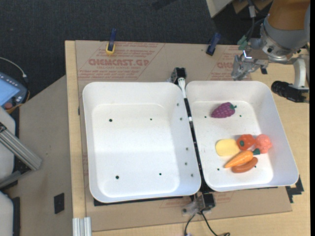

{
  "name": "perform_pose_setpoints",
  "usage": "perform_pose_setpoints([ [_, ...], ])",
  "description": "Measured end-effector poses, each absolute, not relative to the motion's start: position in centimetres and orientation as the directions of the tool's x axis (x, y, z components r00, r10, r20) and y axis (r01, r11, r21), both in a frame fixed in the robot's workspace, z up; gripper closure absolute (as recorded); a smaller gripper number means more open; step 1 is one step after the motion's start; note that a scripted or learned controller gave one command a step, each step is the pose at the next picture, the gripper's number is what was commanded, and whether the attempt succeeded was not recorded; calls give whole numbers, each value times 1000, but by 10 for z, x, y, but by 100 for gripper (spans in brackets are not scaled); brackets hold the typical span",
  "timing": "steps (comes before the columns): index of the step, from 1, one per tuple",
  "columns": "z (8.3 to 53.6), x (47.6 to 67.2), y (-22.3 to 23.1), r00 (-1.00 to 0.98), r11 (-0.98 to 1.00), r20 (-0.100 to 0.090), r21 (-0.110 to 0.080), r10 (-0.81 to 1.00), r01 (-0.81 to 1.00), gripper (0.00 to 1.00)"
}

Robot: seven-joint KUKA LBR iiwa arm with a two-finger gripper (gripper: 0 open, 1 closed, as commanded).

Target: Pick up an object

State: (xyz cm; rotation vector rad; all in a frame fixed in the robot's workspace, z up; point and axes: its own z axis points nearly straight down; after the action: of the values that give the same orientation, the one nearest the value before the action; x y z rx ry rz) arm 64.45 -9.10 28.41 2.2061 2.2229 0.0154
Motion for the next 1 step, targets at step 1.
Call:
perform_pose_setpoints([
  [1,343,608,-26,-8,8,2,10,1000,1000,100],
])
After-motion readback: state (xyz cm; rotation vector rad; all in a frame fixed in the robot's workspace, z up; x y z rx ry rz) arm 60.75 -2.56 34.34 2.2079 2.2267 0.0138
